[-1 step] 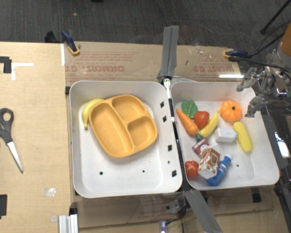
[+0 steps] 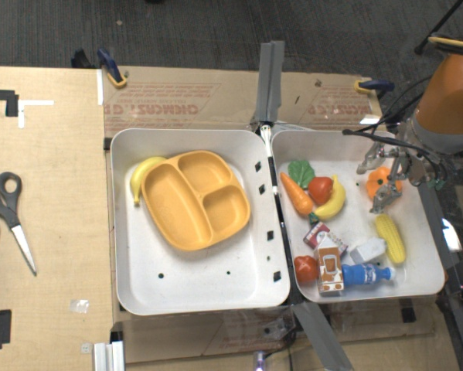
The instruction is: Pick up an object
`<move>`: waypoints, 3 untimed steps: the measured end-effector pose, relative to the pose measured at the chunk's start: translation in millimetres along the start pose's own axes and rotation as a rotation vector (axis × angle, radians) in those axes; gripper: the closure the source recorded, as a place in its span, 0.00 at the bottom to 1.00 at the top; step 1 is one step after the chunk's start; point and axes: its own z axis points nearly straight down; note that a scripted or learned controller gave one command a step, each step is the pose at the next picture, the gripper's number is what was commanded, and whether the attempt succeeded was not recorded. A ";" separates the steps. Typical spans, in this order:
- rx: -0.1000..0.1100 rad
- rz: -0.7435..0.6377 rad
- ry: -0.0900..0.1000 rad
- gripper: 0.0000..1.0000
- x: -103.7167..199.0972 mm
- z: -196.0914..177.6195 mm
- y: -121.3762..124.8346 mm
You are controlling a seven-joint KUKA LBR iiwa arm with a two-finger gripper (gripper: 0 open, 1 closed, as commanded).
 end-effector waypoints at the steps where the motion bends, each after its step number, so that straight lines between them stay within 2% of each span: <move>1: 0.000 0.029 0.001 0.00 12.0 11.1 0.3; 2: -0.001 0.134 0.003 0.00 62.3 12.1 1.6; 3: 0.001 0.246 -0.004 0.00 96.9 10.4 1.9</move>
